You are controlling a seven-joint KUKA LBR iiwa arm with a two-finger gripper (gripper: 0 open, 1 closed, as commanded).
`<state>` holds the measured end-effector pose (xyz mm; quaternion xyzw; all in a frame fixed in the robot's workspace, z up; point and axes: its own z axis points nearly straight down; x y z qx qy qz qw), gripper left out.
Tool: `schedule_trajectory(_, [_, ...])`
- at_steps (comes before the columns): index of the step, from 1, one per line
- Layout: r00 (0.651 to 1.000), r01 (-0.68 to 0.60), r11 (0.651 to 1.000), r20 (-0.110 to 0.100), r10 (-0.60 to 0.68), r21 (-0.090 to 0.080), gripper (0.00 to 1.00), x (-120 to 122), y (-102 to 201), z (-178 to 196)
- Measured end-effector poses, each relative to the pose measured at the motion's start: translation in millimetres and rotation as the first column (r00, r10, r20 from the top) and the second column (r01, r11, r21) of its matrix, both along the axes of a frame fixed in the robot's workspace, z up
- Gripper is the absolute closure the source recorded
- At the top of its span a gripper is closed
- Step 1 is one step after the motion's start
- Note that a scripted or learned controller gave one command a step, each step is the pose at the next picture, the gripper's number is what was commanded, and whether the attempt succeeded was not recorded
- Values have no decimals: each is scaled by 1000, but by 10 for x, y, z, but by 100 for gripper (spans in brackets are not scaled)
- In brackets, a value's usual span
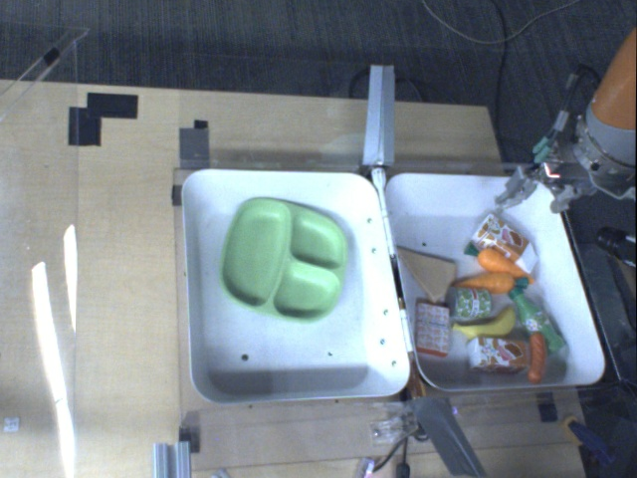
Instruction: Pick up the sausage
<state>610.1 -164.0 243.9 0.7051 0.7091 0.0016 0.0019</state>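
Note:
The sausage (537, 358), a short reddish-orange link, lies near the front right corner of the right bin (587, 317), beside a printed packet (496, 352). My gripper (536, 189) hangs over that bin's far right corner, well behind the sausage and apart from it. It is open, its two fingers spread with nothing between them.
The right bin also holds a banana (493, 324), two orange carrots (495, 261), a green bottle (530, 317), a tan wedge (430, 269), a red packet (432, 329) and another snack packet (498, 233). A green divided plate (285, 258) lies in the left bin (204, 297).

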Motion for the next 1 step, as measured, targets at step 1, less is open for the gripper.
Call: schedule_trajectory(1, [958, 287, 958, 18, -287, 2, 0, -111, 241, -1316])
